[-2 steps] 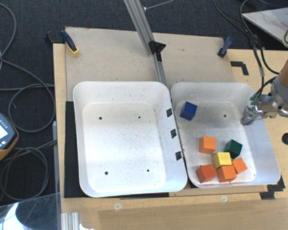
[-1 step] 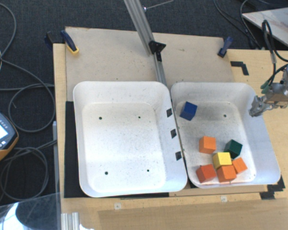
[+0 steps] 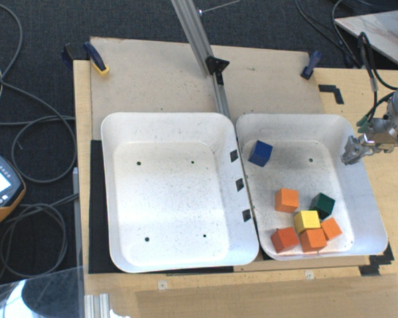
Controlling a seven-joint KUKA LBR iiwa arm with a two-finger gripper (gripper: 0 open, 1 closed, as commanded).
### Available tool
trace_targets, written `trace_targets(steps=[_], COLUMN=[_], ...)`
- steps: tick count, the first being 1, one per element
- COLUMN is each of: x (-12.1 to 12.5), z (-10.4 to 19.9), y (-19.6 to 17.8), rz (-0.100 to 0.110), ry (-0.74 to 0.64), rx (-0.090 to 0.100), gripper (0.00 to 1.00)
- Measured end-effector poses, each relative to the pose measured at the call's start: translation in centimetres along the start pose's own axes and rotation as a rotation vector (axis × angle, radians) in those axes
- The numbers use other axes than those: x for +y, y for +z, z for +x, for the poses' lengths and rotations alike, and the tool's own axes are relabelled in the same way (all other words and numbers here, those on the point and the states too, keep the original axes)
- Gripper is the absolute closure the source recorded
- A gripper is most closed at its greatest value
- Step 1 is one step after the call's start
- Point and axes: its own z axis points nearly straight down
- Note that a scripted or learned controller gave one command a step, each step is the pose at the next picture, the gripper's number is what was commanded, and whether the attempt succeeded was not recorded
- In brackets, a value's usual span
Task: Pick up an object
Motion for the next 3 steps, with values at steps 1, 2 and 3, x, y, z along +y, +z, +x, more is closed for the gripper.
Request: trace_targets(steps=[1,2,3], x=[0.7,1.3,1.3], z=[4.3,9.1,15.3], y=[-0.2,0.4,-0.4], rz=[-0.001,0.0,-0.001], ry=[-0.004,-0.005,-0.007], rx=[0.003,0.003,0.004], gripper=[1.0,1.0,1.0])
